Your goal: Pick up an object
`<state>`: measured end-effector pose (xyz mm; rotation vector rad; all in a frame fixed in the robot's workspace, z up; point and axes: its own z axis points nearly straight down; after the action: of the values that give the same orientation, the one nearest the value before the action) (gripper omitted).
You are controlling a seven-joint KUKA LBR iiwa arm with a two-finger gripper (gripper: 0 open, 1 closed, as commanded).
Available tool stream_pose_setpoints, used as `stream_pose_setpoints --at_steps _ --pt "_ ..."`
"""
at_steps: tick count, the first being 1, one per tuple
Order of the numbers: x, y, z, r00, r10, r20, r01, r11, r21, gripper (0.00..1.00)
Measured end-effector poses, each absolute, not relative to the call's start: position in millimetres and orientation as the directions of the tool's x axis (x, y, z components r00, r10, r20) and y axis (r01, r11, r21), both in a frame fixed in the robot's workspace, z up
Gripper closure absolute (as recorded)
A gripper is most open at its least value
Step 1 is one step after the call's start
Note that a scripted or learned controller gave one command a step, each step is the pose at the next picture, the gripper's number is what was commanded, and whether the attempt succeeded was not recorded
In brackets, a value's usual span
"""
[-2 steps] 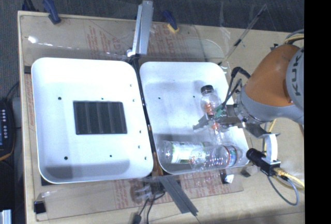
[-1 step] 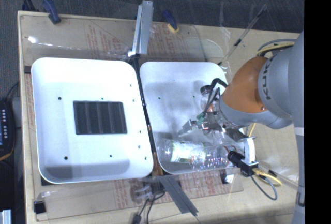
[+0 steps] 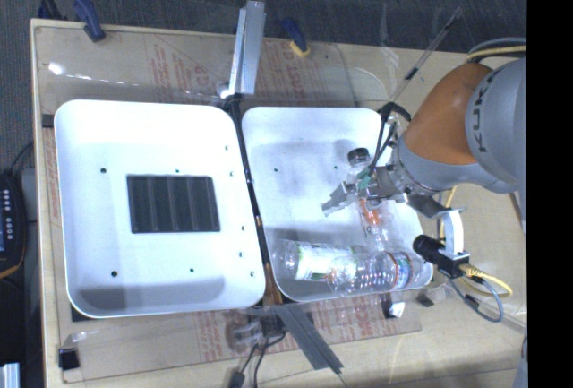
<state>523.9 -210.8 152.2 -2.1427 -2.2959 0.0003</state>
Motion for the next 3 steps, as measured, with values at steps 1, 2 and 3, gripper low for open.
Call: stream_pose_setpoints --at_steps 1,2,3 --pt "555.2 -210.3 152.1 -0.097 0.995 0.001 0.995 0.097 -0.002 0.0" --pt "545.8 -210.3 174.2 -0.119 0.993 -0.001 0.993 0.119 0.001 0.0" --pt "579.0 -210.7 172.4 -0.197 0.981 0.0 0.981 0.197 0.0 0.0"
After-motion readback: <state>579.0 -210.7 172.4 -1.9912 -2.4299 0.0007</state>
